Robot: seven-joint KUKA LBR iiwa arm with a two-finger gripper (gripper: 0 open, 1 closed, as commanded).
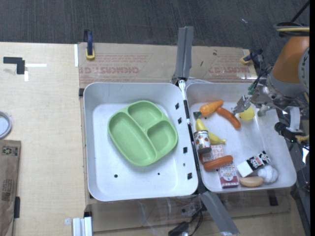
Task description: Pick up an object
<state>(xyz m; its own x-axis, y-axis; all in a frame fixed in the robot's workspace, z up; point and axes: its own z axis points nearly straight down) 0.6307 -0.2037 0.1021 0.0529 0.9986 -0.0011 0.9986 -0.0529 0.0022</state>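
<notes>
The tool (244, 105) hangs low in the right bin (283, 154), right beside the lemon (247, 113); can't tell if it's spread or pinching. Approach step, I'd say — next comes a clean close and lift.

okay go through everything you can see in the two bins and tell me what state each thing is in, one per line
green divided plate: right side up in the left bin, tilted askew.
carrot: lying flat in the right bin.
small can: lying on its side.
banana: lying flat, beside the can.
sausage: lying flat.
yellow lemon: resting under the gripper.
gripper: low over the lemon; grip cannot be told.
</notes>
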